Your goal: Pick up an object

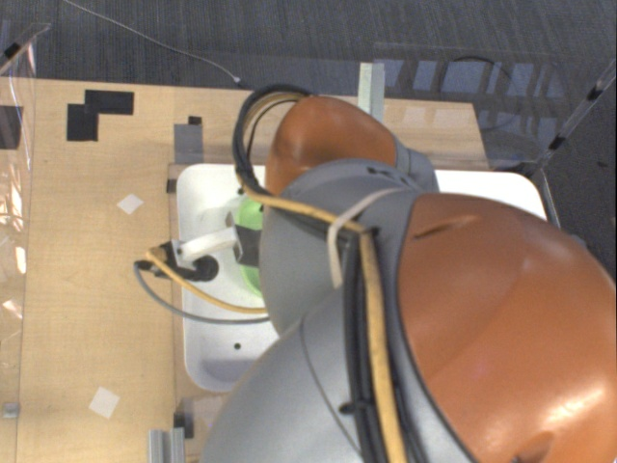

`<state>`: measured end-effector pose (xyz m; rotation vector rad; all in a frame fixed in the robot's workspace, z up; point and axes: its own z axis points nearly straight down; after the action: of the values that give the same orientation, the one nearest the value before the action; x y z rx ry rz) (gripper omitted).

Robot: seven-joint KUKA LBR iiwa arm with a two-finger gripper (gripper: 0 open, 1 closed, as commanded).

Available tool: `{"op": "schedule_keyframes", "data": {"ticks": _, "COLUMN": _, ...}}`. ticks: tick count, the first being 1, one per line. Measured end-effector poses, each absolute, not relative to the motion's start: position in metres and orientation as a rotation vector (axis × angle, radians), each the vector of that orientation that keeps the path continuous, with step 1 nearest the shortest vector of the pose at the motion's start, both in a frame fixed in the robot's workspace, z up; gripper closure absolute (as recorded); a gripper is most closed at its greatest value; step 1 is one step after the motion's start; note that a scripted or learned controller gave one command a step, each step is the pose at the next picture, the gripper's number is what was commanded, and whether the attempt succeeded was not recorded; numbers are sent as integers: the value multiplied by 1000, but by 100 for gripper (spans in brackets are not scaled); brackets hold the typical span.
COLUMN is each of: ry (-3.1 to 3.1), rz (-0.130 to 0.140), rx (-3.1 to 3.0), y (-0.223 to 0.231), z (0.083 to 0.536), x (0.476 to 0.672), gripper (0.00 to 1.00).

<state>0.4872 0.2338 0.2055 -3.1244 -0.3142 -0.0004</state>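
My arm [415,297] covers most of the camera view, grey with a large orange band, reaching over the left white bin [198,196]. A bright green object [252,213] peeks out from under the wrist inside that bin, with more green [253,278] lower down; whether these are one thing or two I cannot tell. The gripper itself is hidden beneath the arm's body, so nothing shows of what it is doing with the green object.
A yellow cable and a black-and-white connector [188,258] hang off the wrist over the left bin's rim. The right bin's far corner [506,186] shows behind the arm. Wooden bench top [87,287] lies to the left, with a clear wall along its left edge.
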Motion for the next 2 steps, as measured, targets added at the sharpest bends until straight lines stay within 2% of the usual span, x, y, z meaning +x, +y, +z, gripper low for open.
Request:
{"op": "schedule_keyframes", "data": {"ticks": 1, "ry": -721, "rz": -5, "rx": -3057, "y": 235, "z": 265, "x": 487, "gripper": 100}}
{"op": "schedule_keyframes", "data": {"ticks": 2, "ry": -411, "rz": 2, "rx": -3115, "y": 234, "z": 224, "x": 487, "gripper": 100}}
